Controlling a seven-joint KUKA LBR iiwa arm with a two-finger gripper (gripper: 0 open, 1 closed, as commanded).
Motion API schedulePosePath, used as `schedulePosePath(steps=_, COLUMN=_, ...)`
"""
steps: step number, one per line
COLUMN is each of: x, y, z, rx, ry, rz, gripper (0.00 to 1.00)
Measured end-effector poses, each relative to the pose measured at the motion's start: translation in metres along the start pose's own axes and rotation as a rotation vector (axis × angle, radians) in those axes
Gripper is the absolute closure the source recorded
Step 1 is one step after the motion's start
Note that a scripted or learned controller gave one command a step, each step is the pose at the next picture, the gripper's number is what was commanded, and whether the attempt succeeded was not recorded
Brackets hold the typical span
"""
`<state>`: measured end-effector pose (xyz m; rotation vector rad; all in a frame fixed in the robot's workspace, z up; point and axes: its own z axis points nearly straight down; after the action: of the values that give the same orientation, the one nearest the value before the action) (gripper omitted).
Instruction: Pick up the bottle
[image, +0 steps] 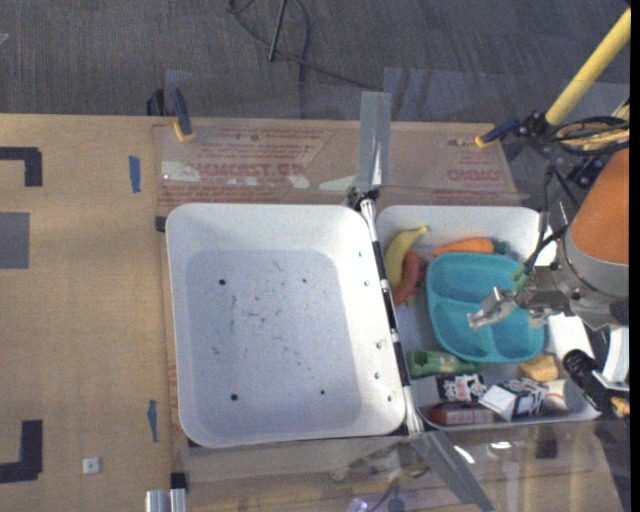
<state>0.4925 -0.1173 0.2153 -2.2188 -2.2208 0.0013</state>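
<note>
Looking down on the bench (80, 300), we see two shallow white bins side by side: the left bin (200, 240) and the right bin (400, 225), which is crowded with things. The grey arm (600, 240) with its orange band enters from three o'clock and reaches over the right bin.

The claw (490, 312) hangs above a teal divided plate (460, 290) that fills the middle of that bin. We cannot tell how far apart its fingers stand, since the metal tip is small and blurred against the plate, and we see nothing held in it.

The bottle (437, 362), green and lying on its side, rests at about seven o'clock from the plate, touching or just beside the plate's lower edge and close to the divider between the bins. It lies apart from the claw, at roughly eight o'clock from the tip.

At ten o'clock from the plate a yellow banana (400, 250) curves along the bin's left wall, with a reddish-orange item (410, 280) just beside it. An orange carrot (465, 245) lies at twelve o'clock, along the plate's top edge. At six o'clock, along the bin's front wall, we make out small printed cartons (500, 395) in black, white and red.
</note>
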Motion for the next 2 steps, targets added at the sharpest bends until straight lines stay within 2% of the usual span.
schedulePosePath(steps=1, x=-0.065, y=0.036, z=0.019, rx=-0.005, ry=-0.002, rz=0.038, gripper=0.0)
schedulePosePath(steps=2, x=-0.082, y=0.073, z=0.095, rx=-0.031, ry=-0.01, rz=-0.057, gripper=0.0)
